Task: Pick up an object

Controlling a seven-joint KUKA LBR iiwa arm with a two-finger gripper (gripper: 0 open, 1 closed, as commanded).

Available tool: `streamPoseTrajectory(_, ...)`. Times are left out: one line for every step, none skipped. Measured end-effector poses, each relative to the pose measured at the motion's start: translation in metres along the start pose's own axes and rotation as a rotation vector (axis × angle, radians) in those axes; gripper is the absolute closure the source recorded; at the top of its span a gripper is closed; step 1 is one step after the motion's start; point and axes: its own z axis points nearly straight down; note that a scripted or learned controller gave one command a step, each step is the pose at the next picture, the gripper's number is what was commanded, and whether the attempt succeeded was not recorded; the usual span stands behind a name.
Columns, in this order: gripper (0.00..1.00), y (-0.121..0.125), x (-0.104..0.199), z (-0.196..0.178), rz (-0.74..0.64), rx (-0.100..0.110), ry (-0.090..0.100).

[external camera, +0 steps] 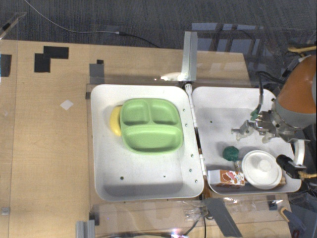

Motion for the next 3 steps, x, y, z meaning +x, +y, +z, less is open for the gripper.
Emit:
streamPoseTrajectory(0.0,0.034,0.012,0.035,-0.121,-0.003,-0.001)
streamPoseTrajectory(0.0,-0.033,0.052,0.061,-0.18,-0.009,-0.001)
streamPoseTrajectory(1.0,-0.03,0.051,0.048,-0.18,-0.018,-0.004)
